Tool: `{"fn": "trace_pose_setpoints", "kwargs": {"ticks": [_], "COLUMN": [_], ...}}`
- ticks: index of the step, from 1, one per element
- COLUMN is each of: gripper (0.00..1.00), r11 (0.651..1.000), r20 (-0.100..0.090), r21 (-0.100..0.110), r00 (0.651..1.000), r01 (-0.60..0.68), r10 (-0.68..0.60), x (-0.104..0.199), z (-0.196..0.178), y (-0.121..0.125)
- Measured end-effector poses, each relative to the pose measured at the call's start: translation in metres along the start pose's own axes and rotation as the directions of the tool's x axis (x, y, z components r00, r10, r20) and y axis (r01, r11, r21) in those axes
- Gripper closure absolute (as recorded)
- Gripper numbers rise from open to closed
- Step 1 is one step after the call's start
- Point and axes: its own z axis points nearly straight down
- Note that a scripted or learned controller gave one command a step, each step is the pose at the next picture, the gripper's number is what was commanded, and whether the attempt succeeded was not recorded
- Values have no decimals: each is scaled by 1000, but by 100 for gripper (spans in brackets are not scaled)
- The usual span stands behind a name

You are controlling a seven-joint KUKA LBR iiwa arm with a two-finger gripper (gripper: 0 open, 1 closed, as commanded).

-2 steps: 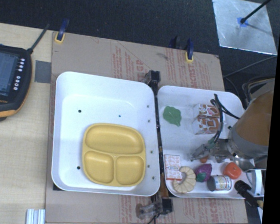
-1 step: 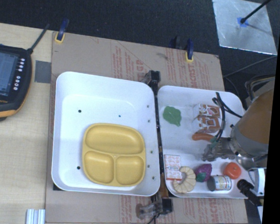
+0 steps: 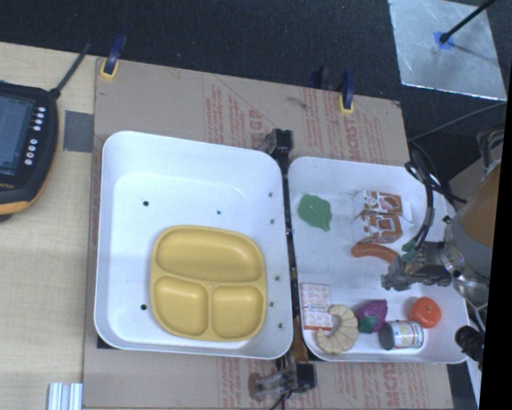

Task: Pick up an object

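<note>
— Well, where does the pincer (image 3: 404, 273) sit over the bench?

— Above the right bin (image 3: 334, 257), near that bin's right wall, at the end of the arm (image 3: 471, 231) that reaches in from the view's right. A cardboard sheet (image 3: 247, 109) lies under both bins.

— And the left bin (image 3: 196, 171)?

— Well apart from the pincer, toward the view's left. It holds a yellow divided tray (image 3: 208, 283). Farther left again of the pincer, off the cardboard, lies a grey and orange pendant (image 3: 4, 153).

— Is the pincer open, closed, or gripping something?

— I cannot tell; it is a dark blur from this angle. No object shows held in it.

— Which objects lie around it?

— All are in the right bin. A red and white packet (image 3: 381, 213) lies above and left of the pincer in the view. A green lump (image 3: 315, 212) is farther left, near the wall between the bins. A tan ring (image 3: 339, 329) lies below and left, touching a small red and white card (image 3: 316, 305). An orange-brown sausage (image 3: 375, 251) lies just beside the pincer, to its left. A small can (image 3: 403, 335) lies on its side below the pincer, a purple piece (image 3: 373, 313) is below and slightly left, and an orange round piece (image 3: 425, 311) is below and just right.
</note>
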Motion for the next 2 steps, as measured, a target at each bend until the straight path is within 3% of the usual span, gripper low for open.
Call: {"fn": "trace_pose_setpoints", "kwargs": {"ticks": [1, 2], "gripper": [0, 0], "r11": [1000, 1000], "r20": [0, 1], "r21": [0, 4], "r00": [1000, 1000], "r01": [0, 3], "r10": [0, -3], "x": [0, -17], "z": [0, 109], "y": [0, 78]}}
